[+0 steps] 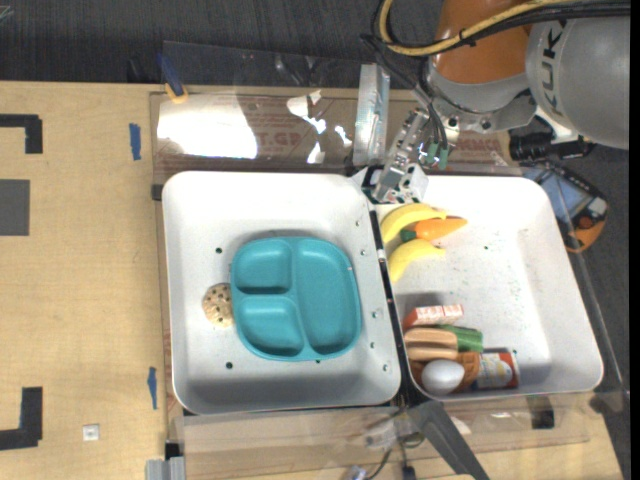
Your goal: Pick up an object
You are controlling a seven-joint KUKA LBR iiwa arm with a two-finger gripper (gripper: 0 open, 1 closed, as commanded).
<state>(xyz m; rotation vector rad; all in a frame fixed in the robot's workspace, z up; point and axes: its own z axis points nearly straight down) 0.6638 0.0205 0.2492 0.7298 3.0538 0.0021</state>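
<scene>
My gripper [396, 178] hangs over the far left corner of the right bin [520, 268], just above the yellow bananas [408, 250]. An orange carrot [438, 228] lies across the bananas. Nothing shows as held by the gripper. At the bin's near left corner lie a red and white packet [435, 314], a hot dog [440, 340], a white egg [442, 376] and a can [492, 368] on its side.
The left bin [190, 228] holds a teal divided plate [295, 296] and a cookie [217, 303] beside its left edge. The ridge between the bins [385, 298] runs right next to the bananas. The arm's orange band [490, 13] looms above the right bin's far edge.
</scene>
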